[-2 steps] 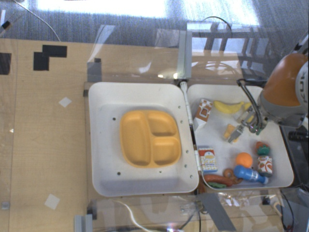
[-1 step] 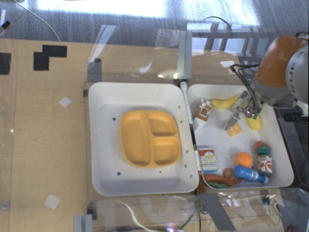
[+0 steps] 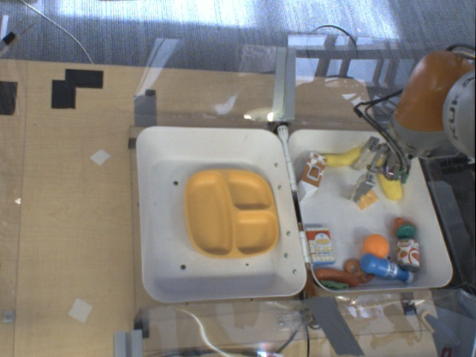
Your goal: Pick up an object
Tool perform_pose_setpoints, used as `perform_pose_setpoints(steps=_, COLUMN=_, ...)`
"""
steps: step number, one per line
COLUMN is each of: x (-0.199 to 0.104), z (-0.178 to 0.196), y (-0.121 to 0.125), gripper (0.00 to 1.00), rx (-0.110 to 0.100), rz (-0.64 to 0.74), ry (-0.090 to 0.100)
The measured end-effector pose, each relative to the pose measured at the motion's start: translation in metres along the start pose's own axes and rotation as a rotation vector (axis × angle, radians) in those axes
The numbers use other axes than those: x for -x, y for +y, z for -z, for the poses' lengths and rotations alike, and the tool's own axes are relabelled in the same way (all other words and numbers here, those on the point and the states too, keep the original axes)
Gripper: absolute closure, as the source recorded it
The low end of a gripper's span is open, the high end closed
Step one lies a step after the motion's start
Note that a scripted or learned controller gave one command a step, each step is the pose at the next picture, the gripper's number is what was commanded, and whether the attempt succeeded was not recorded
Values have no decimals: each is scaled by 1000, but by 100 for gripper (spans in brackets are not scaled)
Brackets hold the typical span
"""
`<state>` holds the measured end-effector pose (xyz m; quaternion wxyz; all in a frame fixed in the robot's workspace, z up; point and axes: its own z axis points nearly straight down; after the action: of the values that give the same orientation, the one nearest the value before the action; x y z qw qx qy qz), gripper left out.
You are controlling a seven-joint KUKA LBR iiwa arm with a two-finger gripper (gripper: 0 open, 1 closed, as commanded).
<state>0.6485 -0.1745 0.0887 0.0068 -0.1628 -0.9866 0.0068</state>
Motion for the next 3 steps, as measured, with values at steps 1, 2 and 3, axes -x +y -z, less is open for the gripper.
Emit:
perform_pose_setpoints(steps=1, x=-9, z=1, y=45, gripper=0, rx=-8, rz=-4, ry=11)
perform_pose_setpoints(steps=2, x=-31, z=11, y=77, gripper=0, rx=9, rz=49, ry=-17)
perform_pose_setpoints(steps=3, x=-21, z=56, y=-8, gripper=0, rx=15, rz=3, ry=-26)
